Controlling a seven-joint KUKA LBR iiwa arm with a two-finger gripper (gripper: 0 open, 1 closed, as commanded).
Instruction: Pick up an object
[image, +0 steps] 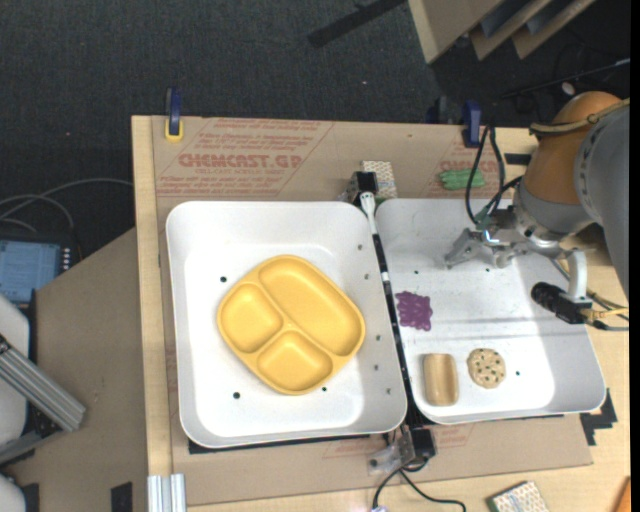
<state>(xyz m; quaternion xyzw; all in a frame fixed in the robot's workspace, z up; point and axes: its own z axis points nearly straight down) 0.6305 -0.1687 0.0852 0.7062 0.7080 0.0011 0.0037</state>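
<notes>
Two white bins sit side by side on the desk (150, 300) in my feed. The left bin (190, 240) carries a yellow divided tray (290, 322), tilted a little, near its middle. The right bin (560, 390) holds three small things toward the lower centre of the frame: a purple clump (413, 309) just beside the divider, a tan cylinder (439, 378) below it, and a round speckled cookie (486, 367) just right of the cylinder, apart from it. I see the arm (575, 160) coming in from the upper right, and the claw (488, 246) hangs over the upper part of the right bin, well apart from all three things. Its metal fingers (462, 248) look splayed apart with nothing between them.
</notes>
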